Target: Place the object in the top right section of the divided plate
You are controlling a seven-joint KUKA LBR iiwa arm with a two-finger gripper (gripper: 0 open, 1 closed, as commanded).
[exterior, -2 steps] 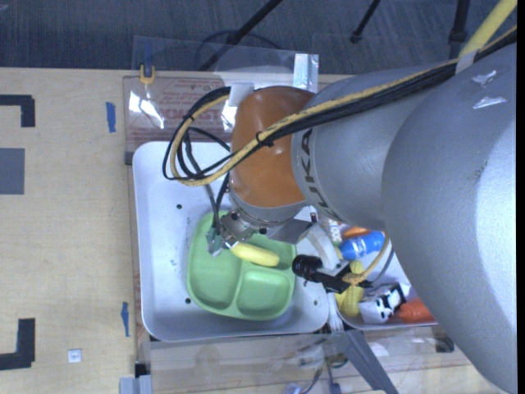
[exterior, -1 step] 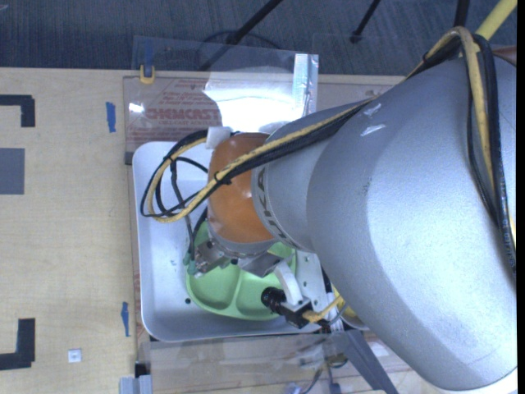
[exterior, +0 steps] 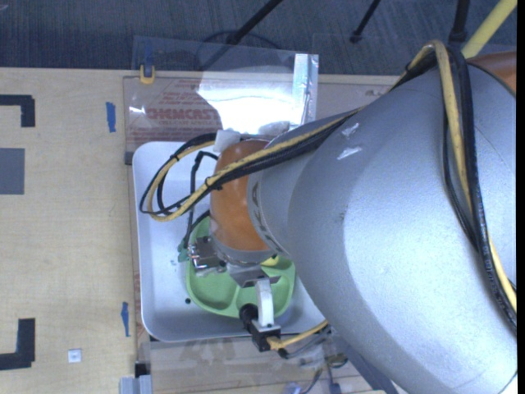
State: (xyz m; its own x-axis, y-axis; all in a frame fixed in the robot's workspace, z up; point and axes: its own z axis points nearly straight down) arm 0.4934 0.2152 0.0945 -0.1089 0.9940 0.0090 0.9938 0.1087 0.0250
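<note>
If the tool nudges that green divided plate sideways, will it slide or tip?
The green divided plate looks low and wide, so tipping seems unlikely. It sits on the white bin, whose floor looks smooth, so it would probably slide easily. It looks like light plastic, though the arm hides much of it.

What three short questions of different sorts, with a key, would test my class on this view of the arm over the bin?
1. True or false: the green divided plate lies inside the white bin.
2. Which colour is the band above the arm's wrist: A blue, B orange, C green?
3. Fill in: the yellow and black cables loop over the bin's ____ part as the camera sees it.

Key: 1 true. 2 B. 3 upper.
</note>
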